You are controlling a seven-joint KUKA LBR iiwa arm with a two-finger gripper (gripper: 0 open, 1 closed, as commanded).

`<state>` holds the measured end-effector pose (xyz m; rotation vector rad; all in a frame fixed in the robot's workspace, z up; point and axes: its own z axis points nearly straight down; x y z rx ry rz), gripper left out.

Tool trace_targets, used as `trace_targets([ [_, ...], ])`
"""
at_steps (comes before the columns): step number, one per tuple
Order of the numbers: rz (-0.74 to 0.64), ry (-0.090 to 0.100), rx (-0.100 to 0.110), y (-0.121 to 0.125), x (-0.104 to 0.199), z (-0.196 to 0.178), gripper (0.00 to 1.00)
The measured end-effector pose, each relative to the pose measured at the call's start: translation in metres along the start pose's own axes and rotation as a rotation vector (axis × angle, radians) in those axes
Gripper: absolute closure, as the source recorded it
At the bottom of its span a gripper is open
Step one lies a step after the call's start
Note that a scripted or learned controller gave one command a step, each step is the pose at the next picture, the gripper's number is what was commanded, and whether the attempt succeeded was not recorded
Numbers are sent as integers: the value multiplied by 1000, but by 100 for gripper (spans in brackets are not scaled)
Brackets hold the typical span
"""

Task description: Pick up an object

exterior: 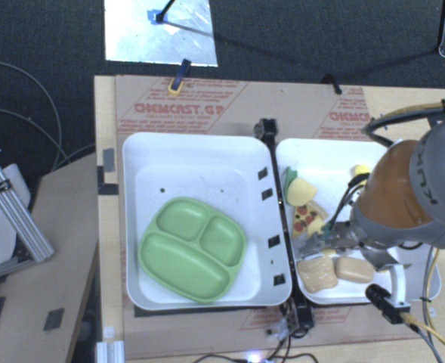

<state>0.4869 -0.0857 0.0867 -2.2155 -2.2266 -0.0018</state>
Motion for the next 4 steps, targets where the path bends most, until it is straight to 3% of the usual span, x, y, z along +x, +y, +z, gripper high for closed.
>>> trace_targets([
  [1,1,-1,-3,1,-1,-11,100],
  [2,5,-2,-2,0,2,2,100],
  [3,-2,-3,-13,34,6,-104,100],
  [4,-2,1,1,5,37,-97,100],
])
